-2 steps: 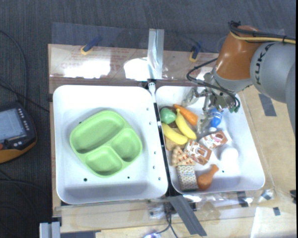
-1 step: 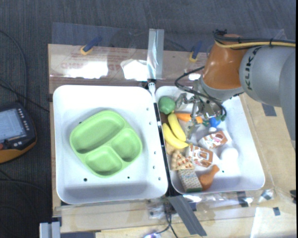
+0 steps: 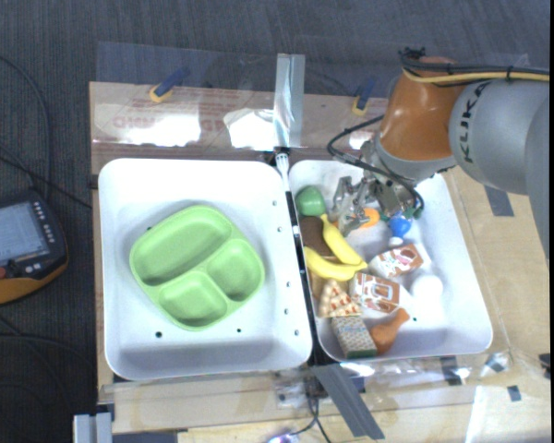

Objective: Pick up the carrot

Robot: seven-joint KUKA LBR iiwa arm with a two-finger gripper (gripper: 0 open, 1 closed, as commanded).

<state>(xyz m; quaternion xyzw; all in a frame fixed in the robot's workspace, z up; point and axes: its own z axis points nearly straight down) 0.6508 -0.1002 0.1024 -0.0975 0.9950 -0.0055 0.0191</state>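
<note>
Hand (image 3: pixel 360 206) over the carrot (image 3: pixel 367 217) — finger state cannot be told — should descend straight, clear of the banana (image 3: pixel 337 247).

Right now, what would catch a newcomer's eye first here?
Probably the green divided tray, alone in the left bin. Next, the arm with its orange band, its gripper low over the right bin's far end, where an orange bit, maybe the carrot, shows. Below lies a toy-food jumble led by yellow bananas.
</note>
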